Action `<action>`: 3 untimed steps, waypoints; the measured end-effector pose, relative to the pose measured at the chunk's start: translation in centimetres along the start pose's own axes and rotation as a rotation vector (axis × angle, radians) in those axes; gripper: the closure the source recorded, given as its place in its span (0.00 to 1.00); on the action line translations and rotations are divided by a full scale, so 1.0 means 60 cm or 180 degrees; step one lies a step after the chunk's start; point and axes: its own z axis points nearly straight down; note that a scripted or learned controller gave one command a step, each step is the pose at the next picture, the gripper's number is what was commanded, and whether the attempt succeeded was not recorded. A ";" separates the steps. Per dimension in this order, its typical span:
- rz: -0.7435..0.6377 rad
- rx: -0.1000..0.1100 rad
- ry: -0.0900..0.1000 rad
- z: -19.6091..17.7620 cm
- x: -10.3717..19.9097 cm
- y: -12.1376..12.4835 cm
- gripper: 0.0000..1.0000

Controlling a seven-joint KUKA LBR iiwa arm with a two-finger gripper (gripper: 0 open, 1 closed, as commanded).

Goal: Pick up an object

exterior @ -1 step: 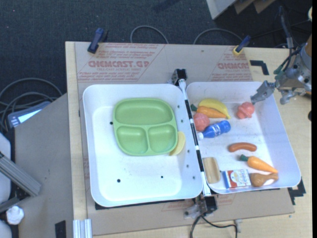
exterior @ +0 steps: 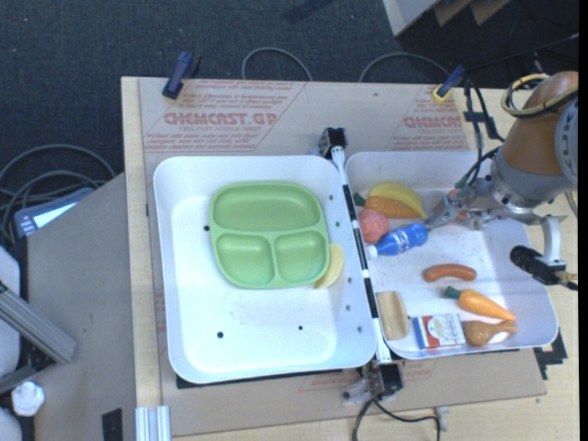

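We can't tell how the claw (exterior: pixel 457 208) stands, or if it holds anything. It hangs low over the right bin (exterior: pixel 537 278), prob. going for the blue bottle (exterior: pixel 401 240) just left and below it. Nearby lie a sausage (exterior: pixel 449 272), carrot (exterior: pixel 480 304), banana (exterior: pixel 397 194). Further left, the left bin (exterior: pixel 184 283) holds 1 green tray (exterior: pixel 268 233).

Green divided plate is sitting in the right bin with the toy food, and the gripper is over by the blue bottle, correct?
Not quite. The camera view shows the green divided plate in the left bin, apart from the toy food. The rest stands: the gripper is in the right bin, close to the blue bottle, with the sausage and carrot nearby.
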 end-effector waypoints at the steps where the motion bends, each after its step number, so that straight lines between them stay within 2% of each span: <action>1: -0.0006 -0.0007 0.0000 -0.001 0.046 0.057 0.00; 2: -0.0008 0.0062 -0.0007 0.000 0.064 0.097 0.00; 3: -0.0005 0.0046 0.0002 0.002 0.025 0.098 0.00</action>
